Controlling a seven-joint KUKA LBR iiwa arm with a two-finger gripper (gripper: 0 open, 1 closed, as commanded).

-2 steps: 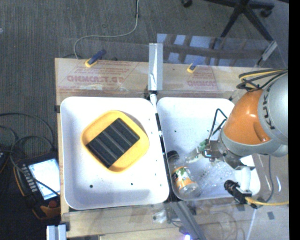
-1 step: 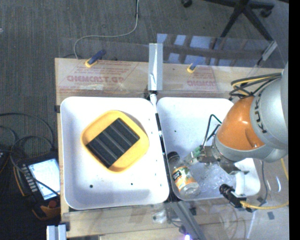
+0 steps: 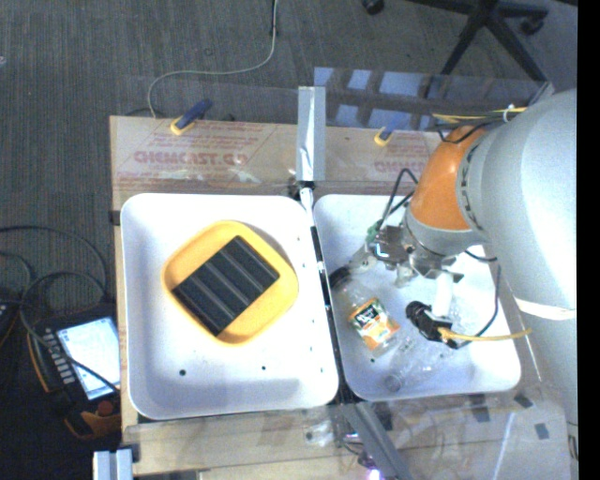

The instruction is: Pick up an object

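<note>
I am hovering my gripper, grip state unclear, over a slippery clear plastic bottle; it risks sliding away.

1. The arm runs off the right edge, so its base is cut from sight.
2. The wrist covers the gripper; whether its fingers are apart or together can't be told.
3. The arm hides the far right part of the right bin.
4. A clear bottle lies there, so see-through that its outline melts into the white floor; the label's print is too small to read.
5. A tablet at the near left is partly cut by the left edge, screen too blurred to read.
6. Chair legs at the far right are clipped by the top edge.
</note>
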